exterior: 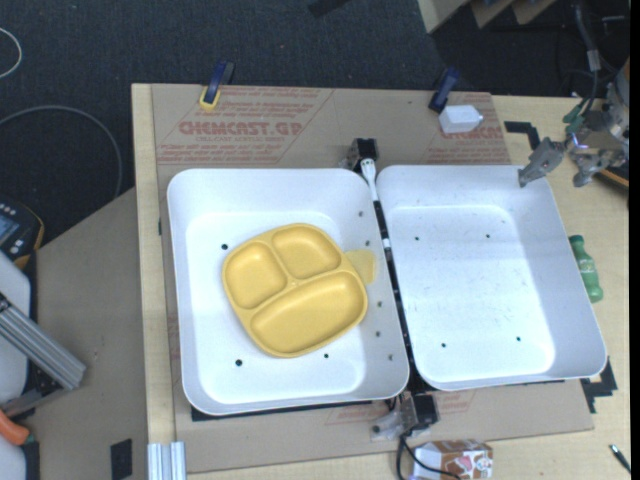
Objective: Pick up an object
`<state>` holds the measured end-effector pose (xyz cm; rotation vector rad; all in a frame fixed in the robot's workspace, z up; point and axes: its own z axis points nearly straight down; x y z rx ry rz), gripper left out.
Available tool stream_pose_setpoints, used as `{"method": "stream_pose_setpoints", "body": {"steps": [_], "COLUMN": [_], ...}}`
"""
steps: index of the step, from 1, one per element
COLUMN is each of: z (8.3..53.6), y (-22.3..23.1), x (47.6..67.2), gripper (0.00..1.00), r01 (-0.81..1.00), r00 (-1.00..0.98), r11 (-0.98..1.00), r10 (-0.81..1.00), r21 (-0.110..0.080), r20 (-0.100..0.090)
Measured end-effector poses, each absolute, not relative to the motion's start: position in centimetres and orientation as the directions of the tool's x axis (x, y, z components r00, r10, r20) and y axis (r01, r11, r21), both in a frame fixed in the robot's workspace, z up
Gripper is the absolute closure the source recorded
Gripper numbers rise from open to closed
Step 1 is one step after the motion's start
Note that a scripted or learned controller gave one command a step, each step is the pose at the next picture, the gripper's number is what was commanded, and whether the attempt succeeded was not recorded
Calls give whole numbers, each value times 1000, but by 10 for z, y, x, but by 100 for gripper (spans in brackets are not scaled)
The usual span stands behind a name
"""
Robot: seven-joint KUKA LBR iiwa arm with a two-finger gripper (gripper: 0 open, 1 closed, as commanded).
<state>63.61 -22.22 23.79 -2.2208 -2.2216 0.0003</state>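
We see the claw (560, 163) at the upper right of the camera view, over the far right corner of the right bin (560, 343). Its two thin metal fingers (533, 165) stand apart from each other, one pointing down-left over the bin's rim and the other further to the right, so we read the claw as released. Nothing lies between the fingers. The claw hangs from the wrist parts at the right edge of the view, where some cables are also seen.

In the same view, the task's thing is a yellow divided plate (293, 290). It lies flat in the left bin (195, 218), a little right of the middle of this bin and turned at a slant. It has three compartments: two small ones toward the far side and one long one toward the near side. A small yellow tab shows at its right edge, near the bin's right wall. The plate is well apart from the claw, with the seam between both bins lying between them.

Both bins rest side by side on a brown cardboard sheet (300, 128) with red printing on it. Beside the right bin's right wall lies a small green object (587, 268) on the bench. At the far edge of the cardboard we see a blue and yellow clamp (214, 86) on the left and a white small block (459, 119) on the right.
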Motion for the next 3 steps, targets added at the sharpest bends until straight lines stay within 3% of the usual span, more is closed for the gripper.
{"method": "stream_pose_setpoints", "body": {"steps": [1,2,3], "z": [345,492,540], "y": [-160,-94,-45], "x": [598,518,478], "gripper": [0,0,0], "r01": [1000,1000,1000], "r00": [-7,-9,-7], "r11": [7,9,7], "r10": [1000,1000,1000], "r21": [14,21,11], "r20": [-2,0,1]}}
